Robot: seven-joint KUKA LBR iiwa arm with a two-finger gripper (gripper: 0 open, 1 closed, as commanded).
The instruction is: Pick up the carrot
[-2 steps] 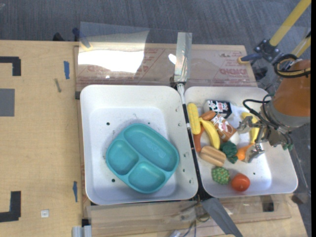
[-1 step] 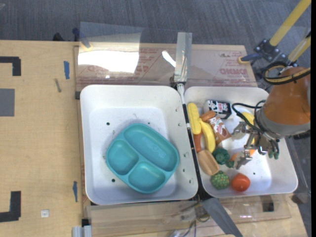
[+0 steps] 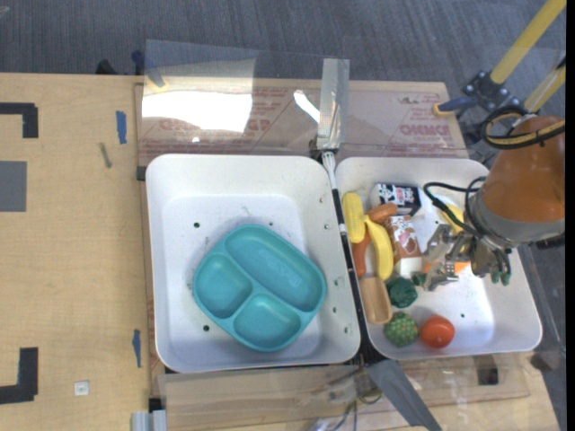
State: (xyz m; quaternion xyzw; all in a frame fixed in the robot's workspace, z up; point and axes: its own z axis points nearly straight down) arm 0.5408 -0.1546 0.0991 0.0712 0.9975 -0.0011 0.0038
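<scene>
A: What is lying on the table (image 3: pixel 63 268)?

B: Two shallow white bins are sitting side by side on it. The left bin (image 3: pixel 171 187) is holding a teal divided plate (image 3: pixel 259 285) with three sections. The right bin (image 3: pixel 517 317) is holding a cluster of toy foods.

A: Which foods?

B: A yellow banana (image 3: pixel 381 248) is lying near the bin's left side, with a second yellow piece (image 3: pixel 353 215) just above it. The carrot (image 3: pixel 360 257), a slim orange-red stick, is lying along the left wall of the right bin, just beside the banana and partly tucked under it. Below it a tan bread-like piece (image 3: pixel 375 298) is resting. A dark green vegetable (image 3: pixel 402 292), a lighter green bumpy one (image 3: pixel 402 330) and a red tomato (image 3: pixel 437 331) are sitting toward the near edge. A small black-and-white carton (image 3: pixel 396 194) is lying at the far side.

A: Where is the arm?

B: The arm (image 3: pixel 526 187), grey with an orange band, is reaching in from the right. Its gripper (image 3: pixel 446 263) is hovering low over the middle of the right bin, to the right of the banana and apart from the carrot. Whether its fingers are spread or closed, I cannot tell, and nothing is visibly held between them.
</scene>
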